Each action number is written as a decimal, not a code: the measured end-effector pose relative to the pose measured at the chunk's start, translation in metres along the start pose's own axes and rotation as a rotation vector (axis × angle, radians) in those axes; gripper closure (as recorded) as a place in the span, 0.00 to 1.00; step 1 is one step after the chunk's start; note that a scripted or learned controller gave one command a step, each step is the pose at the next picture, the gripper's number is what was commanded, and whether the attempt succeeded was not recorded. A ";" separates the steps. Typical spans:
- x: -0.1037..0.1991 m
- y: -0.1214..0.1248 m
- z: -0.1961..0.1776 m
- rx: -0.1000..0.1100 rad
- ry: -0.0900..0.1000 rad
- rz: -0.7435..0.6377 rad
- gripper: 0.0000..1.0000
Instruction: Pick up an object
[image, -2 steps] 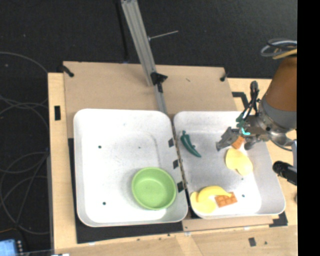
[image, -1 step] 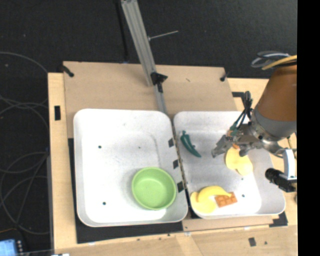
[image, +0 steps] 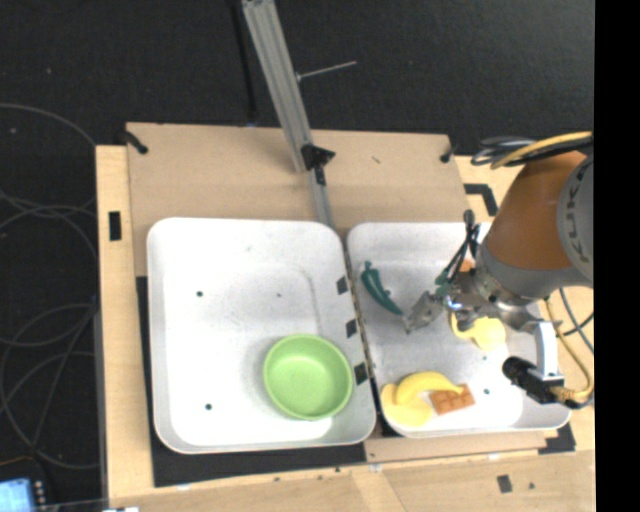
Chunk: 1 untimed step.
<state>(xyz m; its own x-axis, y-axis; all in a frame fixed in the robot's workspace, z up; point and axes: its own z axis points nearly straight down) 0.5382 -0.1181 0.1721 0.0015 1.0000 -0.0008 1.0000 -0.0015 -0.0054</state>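
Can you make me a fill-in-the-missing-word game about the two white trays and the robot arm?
1. The green bowl sits in the ____ bin.
2. The yellow toy lies near the front of the ____ bin.
3. The gripper hangs over the ____ bin.
4. The band above the robot's wrist is ____.

Missing words: left; right; right; orange

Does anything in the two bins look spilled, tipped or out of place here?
Nothing stands out. The green bowl sits upright in the left bin; the right bin holds a yellow toy and a green tool below the gripper.
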 end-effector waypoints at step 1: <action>0.001 -0.008 0.046 -0.001 -0.001 0.000 0.00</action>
<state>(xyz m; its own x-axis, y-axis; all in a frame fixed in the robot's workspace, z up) 0.5297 -0.1174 0.1258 0.0015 1.0000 -0.0014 1.0000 -0.0015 -0.0043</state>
